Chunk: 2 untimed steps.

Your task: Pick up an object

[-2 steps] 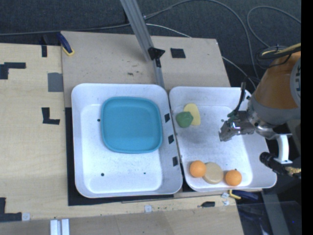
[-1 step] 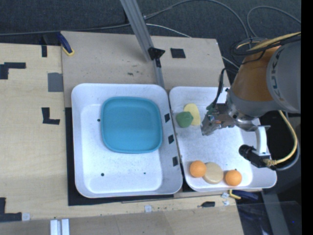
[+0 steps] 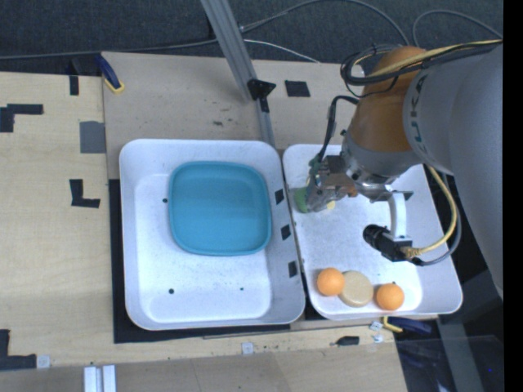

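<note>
My gripper [image 3: 321, 193] is low over the upper left part of the right bin [image 3: 437, 296], hanging from the orange-banded wrist. A small green object [image 3: 301, 200] lies right at the gripper's tip, against the bin's left wall, partly hidden by the gripper. Whether it is held is unclear. Along the bin's near edge lie an orange ball [image 3: 329, 282], a beige round piece [image 3: 356, 288] and a second orange ball [image 3: 390, 296], all well apart from the gripper.
The left bin [image 3: 147, 300] holds a blue square plate [image 3: 220, 207]. A grey pole [image 3: 237, 47] slants down to the bins' far edge. A black cable fitting [image 3: 384, 242] on the arm hangs over the right bin's middle.
</note>
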Available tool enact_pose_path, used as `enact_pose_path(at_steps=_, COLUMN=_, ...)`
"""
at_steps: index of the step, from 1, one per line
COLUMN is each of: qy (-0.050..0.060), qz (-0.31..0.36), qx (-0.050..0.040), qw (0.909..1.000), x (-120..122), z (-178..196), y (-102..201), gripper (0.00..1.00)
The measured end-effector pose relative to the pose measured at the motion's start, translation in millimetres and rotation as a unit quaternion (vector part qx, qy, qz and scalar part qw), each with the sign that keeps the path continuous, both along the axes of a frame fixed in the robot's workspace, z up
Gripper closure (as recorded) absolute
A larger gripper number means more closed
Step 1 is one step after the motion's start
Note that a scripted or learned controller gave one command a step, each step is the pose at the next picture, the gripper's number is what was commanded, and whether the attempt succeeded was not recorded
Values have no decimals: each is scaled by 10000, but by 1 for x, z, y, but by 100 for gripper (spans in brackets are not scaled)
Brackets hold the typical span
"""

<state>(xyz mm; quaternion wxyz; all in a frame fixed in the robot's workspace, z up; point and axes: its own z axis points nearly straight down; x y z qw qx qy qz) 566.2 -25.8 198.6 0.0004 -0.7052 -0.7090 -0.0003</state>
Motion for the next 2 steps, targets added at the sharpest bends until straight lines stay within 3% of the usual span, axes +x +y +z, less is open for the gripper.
enact_pose_path(at_steps=2, qy=-4, qz=-3, qx=-1, qw=10000, x=55, z=9, y=103, gripper=100)
